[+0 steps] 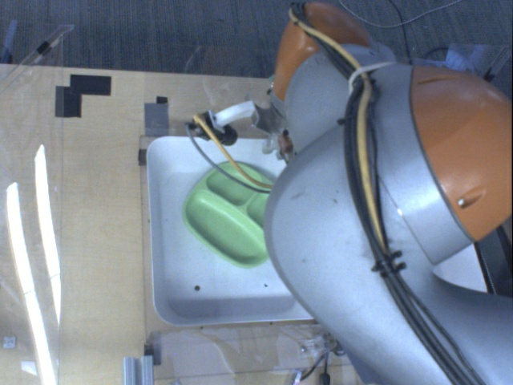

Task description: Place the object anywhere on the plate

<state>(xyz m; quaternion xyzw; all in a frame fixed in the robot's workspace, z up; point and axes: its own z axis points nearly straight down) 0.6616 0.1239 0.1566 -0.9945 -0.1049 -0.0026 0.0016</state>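
A light green divided plate (227, 217) lies in the left white bin (172, 239), tilted toward the bin's middle; its right part is hidden behind the arm. The big grey arm with orange bands (377, 207) fills the right of the camera view and covers the space over the plate's right side. A yellow and black cable (228, 163) loops from the wrist fittings over the plate's upper edge. The object to be placed is hidden from me.
The wooden bench (72, 215) lies to the left of the bin, with black markers (80, 91) at the back left. A small grey block (156, 117) stands at the bin's back corner. The right bin is covered by the arm.
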